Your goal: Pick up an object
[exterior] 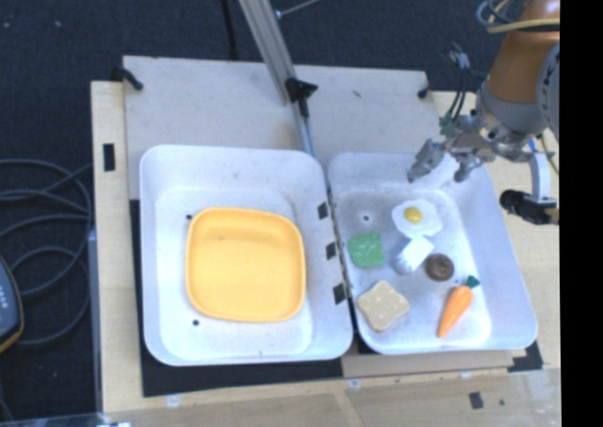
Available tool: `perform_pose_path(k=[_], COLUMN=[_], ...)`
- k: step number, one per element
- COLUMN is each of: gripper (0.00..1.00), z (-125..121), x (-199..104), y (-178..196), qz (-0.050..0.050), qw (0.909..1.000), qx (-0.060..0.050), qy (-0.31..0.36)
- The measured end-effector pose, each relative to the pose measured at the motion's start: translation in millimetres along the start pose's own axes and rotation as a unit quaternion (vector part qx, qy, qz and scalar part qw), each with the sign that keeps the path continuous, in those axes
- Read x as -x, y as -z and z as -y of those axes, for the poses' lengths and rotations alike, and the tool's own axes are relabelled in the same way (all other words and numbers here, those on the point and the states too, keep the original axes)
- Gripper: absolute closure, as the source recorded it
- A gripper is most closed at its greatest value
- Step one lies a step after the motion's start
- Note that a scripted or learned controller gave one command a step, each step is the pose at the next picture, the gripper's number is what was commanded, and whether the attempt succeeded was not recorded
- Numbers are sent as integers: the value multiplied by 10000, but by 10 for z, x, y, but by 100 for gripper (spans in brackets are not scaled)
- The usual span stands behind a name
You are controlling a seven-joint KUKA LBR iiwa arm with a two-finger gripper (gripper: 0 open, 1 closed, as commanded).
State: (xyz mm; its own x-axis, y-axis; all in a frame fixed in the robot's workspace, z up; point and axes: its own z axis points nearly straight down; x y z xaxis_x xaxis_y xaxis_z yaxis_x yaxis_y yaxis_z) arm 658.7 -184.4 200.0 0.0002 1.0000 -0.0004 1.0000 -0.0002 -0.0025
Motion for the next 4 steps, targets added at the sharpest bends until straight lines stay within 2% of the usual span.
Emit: perform_pose_path(k=[2,3,4], gripper=[0,100,100], z=[38,24,8], x=[-36,-28,69], y=[-954,-817,-330], qz=[0,6,3], qw=[10000,10000,10000], qx=[-4,24,38], qy=[-1,1,0])
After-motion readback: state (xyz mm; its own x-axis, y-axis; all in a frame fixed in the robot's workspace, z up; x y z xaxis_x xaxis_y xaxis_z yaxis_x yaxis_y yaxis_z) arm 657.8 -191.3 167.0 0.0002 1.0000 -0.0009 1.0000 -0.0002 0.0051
